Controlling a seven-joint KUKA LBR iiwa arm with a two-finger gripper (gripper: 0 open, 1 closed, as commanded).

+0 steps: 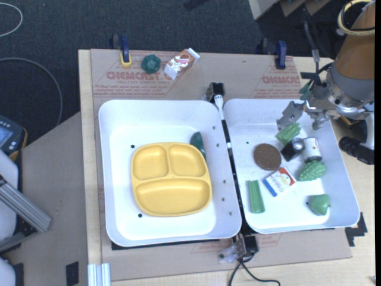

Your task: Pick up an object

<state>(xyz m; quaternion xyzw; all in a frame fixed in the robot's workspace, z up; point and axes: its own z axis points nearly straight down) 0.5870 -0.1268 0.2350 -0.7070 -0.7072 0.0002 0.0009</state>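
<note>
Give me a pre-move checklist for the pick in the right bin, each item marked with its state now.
1. Pincer over the right bin: ok, above its far edge.
2. Target near it: ok, the green block lies just below.
3. Pincer free of load: cannot tell.
4. Room around the target: not ok, a small can and a black piece lie close beside it.
5. Other candidates apart: ok, the brown disc and green stick lie separately.

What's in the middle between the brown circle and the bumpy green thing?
In the camera view, a small black-and-silver object lies between the brown disc and the bumpy green toy, in the right bin.
</note>
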